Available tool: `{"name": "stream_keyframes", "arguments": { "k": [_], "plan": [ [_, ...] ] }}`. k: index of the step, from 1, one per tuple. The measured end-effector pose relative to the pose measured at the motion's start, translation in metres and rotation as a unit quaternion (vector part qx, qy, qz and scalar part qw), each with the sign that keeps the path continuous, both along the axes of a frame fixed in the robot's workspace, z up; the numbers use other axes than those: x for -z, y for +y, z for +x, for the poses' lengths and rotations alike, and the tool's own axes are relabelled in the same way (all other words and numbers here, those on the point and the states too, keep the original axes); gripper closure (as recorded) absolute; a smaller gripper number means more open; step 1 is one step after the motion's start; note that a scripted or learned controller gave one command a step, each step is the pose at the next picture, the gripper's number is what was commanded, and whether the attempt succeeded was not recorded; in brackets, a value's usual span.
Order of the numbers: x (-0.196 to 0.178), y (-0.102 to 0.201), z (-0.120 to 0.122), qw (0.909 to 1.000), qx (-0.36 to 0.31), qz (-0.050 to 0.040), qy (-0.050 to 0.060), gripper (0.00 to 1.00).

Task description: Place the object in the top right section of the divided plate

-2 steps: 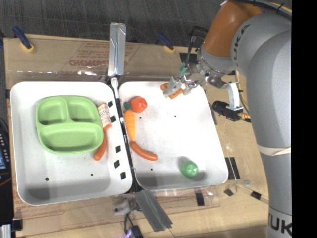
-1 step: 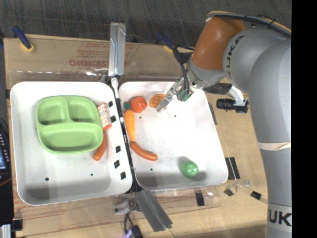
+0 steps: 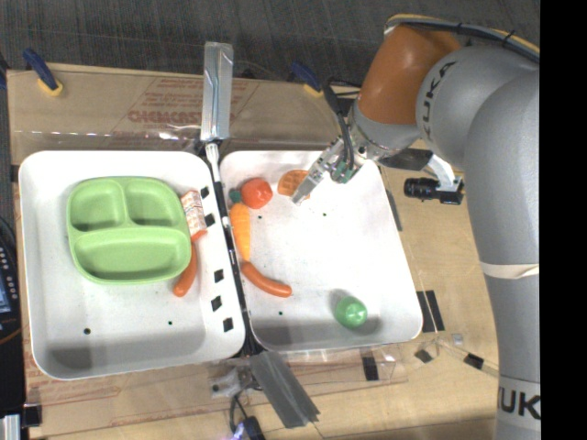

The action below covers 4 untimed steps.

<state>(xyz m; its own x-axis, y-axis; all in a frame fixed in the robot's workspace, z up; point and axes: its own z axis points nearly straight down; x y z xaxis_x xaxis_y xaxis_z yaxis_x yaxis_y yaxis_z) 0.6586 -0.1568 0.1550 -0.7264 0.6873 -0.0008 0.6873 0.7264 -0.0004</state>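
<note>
We see the claw (image 3: 303, 191) reaching into the right bin (image 3: 376, 246) near its far edge, tip just beside a small orange piece (image 3: 293, 182) that lies next to a red tomato-like toy (image 3: 256, 192). That orange piece seems the likeliest object for the task, though we only judge so from how close the claw is. The claw looks touching or almost touching it on its right side; we cannot tell how far the claw is open, nor whether it has hold of anything.

The green divided plate (image 3: 128, 230) sits in the left bin (image 3: 55, 319), toward its far left corner, well apart from the claw. Its top right section (image 3: 154, 202) lies to the claw's left, across the wall between the bins, so the coming move has to carry leftward over that wall.
</note>
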Motion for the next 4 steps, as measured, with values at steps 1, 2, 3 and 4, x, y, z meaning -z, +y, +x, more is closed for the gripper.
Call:
{"name": "stream_keyframes", "arguments": {
  "k": [1, 2, 3, 4],
  "plan": [
    [-0.011, 0.0, 0.001, 1.0, -0.002, -0.0005, -0.001, 1.0],
    [-0.022, 0.001, 0.002, 1.0, -0.005, -0.0011, -0.002, 1.0],
    [0.064, 0.037, -0.046, 0.9996, 0.029, 0.0004, 0.001, 1.0],
    [-0.04, 0.115, -0.026, 0.9996, 0.03, 0.0005, -0.002, 1.0]
  ]
}}
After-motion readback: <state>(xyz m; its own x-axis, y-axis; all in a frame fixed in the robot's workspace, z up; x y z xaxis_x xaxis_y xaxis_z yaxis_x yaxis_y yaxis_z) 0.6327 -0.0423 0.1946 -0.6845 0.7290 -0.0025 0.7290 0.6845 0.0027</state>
